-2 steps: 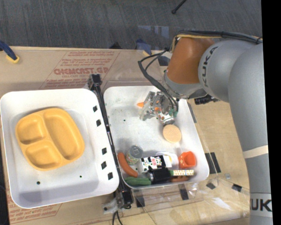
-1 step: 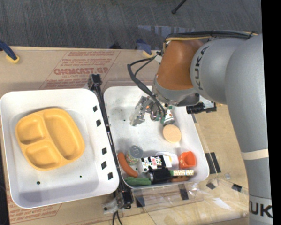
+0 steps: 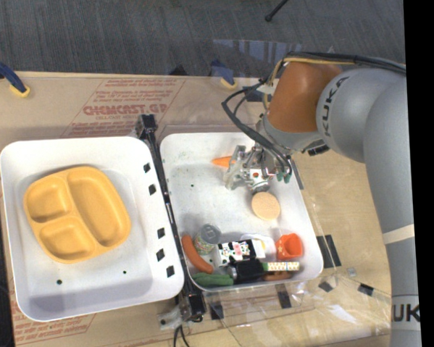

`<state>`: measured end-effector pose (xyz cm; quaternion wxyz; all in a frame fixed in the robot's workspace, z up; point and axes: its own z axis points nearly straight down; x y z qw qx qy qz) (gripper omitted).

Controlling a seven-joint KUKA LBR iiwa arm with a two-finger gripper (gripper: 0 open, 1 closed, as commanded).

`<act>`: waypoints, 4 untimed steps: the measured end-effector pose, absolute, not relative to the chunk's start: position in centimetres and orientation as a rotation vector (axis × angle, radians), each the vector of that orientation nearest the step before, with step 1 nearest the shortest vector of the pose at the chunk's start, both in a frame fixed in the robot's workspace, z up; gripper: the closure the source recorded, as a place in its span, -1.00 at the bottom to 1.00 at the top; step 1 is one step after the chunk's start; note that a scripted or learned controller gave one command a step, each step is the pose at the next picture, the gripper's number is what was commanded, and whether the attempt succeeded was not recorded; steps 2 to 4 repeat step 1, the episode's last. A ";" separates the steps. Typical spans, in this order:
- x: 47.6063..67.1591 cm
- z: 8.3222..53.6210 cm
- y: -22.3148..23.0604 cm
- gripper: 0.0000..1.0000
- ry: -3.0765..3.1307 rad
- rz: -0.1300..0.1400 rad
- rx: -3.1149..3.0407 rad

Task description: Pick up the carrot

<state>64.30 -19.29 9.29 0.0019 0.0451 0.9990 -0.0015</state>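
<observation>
Carrot (image 3: 221, 162): small orange cone, upper centre of frame, lying in right bin (image 3: 201, 152), just left of gripper (image 3: 240, 176). We judge it light, stiff, smooth; best pinched across its thick end. Gripper's opening: we cannot tell.

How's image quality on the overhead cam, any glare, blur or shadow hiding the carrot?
Camera view: even, diffuse lighting, with soft shadows along the bin walls. The carrot is small but readable in the right bin, partly hidden by the gripper. The cluttered items at the bin's near edge look soft, with fine detail lost. Clear plastic at the bench front shows mild glare.
</observation>
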 end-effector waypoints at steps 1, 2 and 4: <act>64.4 9.4 -19.1 -1.00 3.134 -0.003 0.140; 64.4 9.4 -19.1 -1.00 3.134 -0.003 0.140; 64.4 9.4 -19.1 -1.00 3.134 -0.003 0.140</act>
